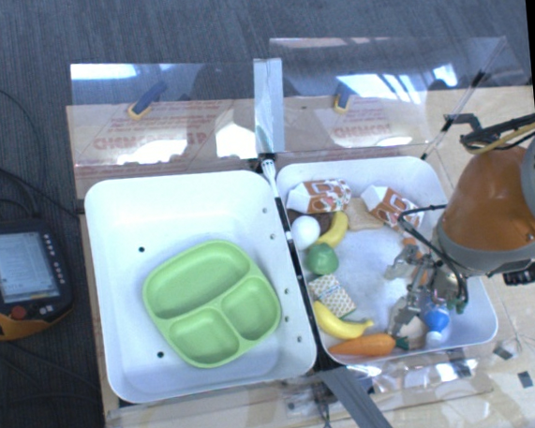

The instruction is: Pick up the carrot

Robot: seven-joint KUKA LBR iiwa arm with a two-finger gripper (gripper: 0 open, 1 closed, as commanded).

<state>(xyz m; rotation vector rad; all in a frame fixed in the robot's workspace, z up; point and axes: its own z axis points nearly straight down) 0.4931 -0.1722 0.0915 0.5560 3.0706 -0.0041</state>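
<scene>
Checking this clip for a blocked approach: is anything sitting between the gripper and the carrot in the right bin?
Nothing visible does. The gripper hangs low in the right bin, just right of the carrot, which lies along the bin's near wall. A banana lies close above the carrot's left part, off the direct path.

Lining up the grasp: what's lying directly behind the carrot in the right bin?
Behind the carrot lies a yellow banana, nearly touching it. The gripper hangs beside them to the right, covering the bin floor there, so anything under it is hidden.
</scene>
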